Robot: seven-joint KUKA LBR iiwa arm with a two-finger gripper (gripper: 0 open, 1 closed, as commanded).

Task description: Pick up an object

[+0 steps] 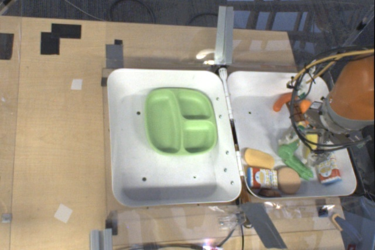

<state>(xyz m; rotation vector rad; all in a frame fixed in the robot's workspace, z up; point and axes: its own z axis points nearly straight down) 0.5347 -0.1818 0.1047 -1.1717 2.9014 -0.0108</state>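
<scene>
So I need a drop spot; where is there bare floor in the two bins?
Left bin: a bare strip around the green divided tray. Right bin: bare upper left, beside the orange carrot. Its lower half is crowded around the gripper.

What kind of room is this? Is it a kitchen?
Probably a robot lab, not a kitchen: a robot arm with loose cables reaches over two white bins on a wooden bench, with toy food inside one.

A divided tray [179, 120] lies in the left bin [126, 184]. The right bin [255, 91] holds a carrot [280, 102] at its upper middle; a can [262, 177], ball [288, 180] and carton [329, 173] line its lower edge.
</scene>
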